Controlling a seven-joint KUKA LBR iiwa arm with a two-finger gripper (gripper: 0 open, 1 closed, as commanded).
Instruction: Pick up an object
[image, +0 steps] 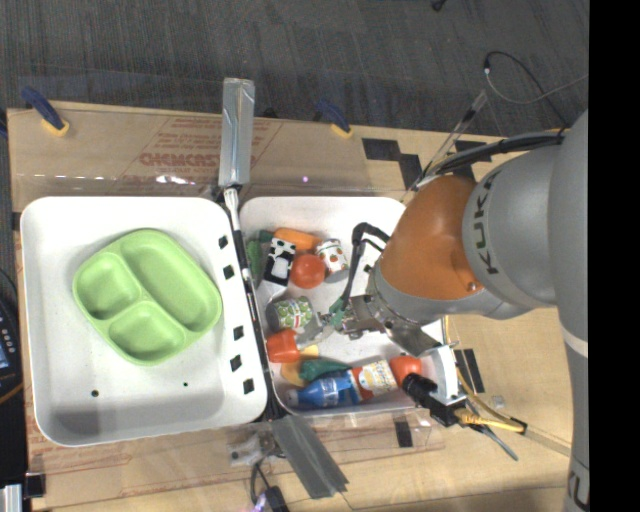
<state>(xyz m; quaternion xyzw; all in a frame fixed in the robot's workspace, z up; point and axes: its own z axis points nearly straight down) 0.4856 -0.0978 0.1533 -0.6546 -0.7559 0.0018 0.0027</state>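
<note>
Reaching in from the right, arm (500, 240) bent low over the right bin (300, 208), gripper (345, 318) down among the clutter near the bin's middle. State of the grip: cannot tell, the tip lost against the jumble below the orange wrist band.

Candidates for the pick, all in the right bin: green-and-white pouch (293, 313) just left of the gripper, red ball (308, 271) above it, black-and-white toy (277, 268) beside the ball, orange piece (296, 238) near the top wall, blue bottle (325, 391) lying flat along the bottom wall, orange-red toy (284, 346) at the lower left. Left bin (50, 240) carrying a green divided plate (148, 295), well apart from the action.

Judged stage: descent or closing over a target, nothing visibly lifted yet. Likely target: the pouch or something beside it.

Next move calls for a firm close on one item alone, then a straight lift clear of neighbours. Risk: crowding, a glancing grip, or two things dragged up together.
</note>
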